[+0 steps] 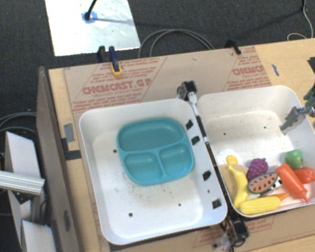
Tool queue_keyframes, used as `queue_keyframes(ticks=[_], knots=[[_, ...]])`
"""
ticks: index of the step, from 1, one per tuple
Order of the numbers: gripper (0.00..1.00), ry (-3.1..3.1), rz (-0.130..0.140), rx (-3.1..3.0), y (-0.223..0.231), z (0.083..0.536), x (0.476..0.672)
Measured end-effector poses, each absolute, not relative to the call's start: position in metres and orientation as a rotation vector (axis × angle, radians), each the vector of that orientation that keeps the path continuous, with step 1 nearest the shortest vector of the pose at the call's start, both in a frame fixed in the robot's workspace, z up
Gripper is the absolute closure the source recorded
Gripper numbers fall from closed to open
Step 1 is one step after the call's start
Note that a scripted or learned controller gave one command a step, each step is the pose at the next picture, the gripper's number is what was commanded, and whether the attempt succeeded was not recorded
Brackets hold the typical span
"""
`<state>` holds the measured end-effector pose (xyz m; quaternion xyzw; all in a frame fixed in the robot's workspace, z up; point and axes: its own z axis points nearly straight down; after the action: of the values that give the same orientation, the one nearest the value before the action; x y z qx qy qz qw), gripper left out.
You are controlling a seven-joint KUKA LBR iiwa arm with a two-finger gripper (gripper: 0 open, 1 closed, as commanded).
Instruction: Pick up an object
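Several toy foods lie in the front of the right bin: a yellow banana, purple grapes, a watermelon slice, a corn cob, an orange carrot, a green fruit and a red piece. My gripper hangs over the bin's right rim, above and behind the green fruit, apart from all the toys. It stands open with nothing between its fingers.
A teal divided plate lies in the left bin. A black clip strip runs along the divider between the bins. The back half of the right bin is bare white floor. Cables trail behind the bench.
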<state>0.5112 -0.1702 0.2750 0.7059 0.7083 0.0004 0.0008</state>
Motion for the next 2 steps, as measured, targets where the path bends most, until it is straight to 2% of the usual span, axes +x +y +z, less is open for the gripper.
queue_keyframes(ticks=[1,2], knots=[[0.00,2.240,-0.004,2.216,-0.099,0.144,0.550],[0.00,2.223,-0.003,2.224,-0.112,0.111,0.520]])
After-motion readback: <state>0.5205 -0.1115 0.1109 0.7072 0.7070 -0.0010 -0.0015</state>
